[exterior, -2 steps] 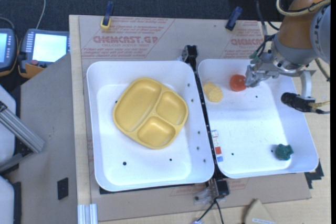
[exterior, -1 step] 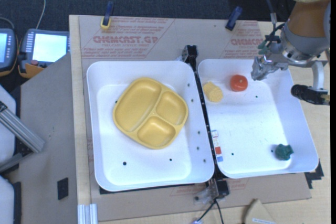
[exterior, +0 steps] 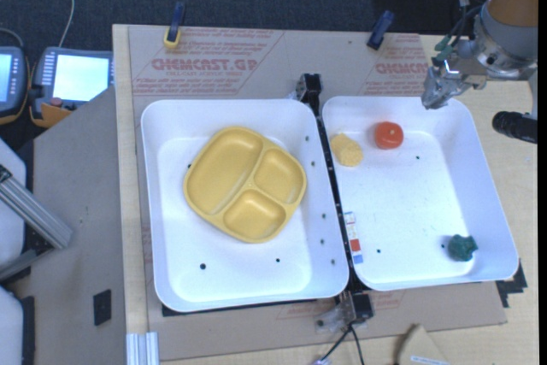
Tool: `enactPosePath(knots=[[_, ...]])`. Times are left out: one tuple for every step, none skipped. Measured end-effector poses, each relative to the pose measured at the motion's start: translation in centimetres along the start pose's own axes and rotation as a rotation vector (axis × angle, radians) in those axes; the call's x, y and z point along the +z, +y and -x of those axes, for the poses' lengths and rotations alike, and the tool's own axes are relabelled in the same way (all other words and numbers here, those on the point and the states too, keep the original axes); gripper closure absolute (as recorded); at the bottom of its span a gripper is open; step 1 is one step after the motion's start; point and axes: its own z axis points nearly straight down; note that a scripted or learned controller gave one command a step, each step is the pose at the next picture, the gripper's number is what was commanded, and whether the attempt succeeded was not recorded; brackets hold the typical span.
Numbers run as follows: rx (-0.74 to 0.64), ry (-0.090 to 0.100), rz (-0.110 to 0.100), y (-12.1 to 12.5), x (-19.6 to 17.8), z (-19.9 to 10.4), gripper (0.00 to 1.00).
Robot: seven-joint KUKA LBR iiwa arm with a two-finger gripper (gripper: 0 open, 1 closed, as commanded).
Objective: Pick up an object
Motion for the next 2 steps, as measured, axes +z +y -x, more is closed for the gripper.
enactPosePath(knots=[[-0.002, 0.003, -0.007, -0.6, 0.1, -4.4, 1.00], [-0.004, 0.004, -0.008, -2.1, 0.7, -10.0, 1.00]])
